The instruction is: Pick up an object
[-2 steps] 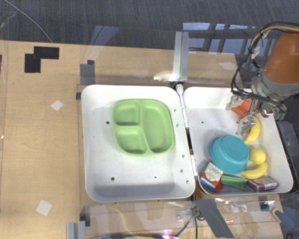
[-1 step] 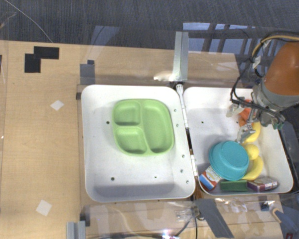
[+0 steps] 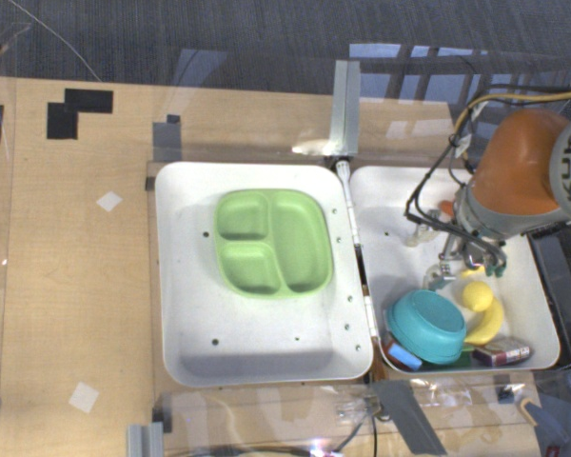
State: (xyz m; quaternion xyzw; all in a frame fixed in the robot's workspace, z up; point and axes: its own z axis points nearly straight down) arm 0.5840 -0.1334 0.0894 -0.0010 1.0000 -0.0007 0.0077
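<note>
The gripper point(image 3: 462, 267) hangs low in the right bin point(image 3: 385, 208), just above a yellow banana point(image 3: 482, 310) beside a teal bowl point(image 3: 428, 325); whether it is apart or together cannot be told. The banana lies crowded against the bowl and a dark packet point(image 3: 502, 353), so a descent could strike the bowl's rim or slip off the curved fruit. Part of the "KUKA" name shows on the arm point(image 3: 523, 165).

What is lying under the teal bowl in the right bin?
A blue object pokes out under the teal bowl's lower left edge. The yellow banana lies beside it. Whatever else the bowl covers stays hidden.
</note>
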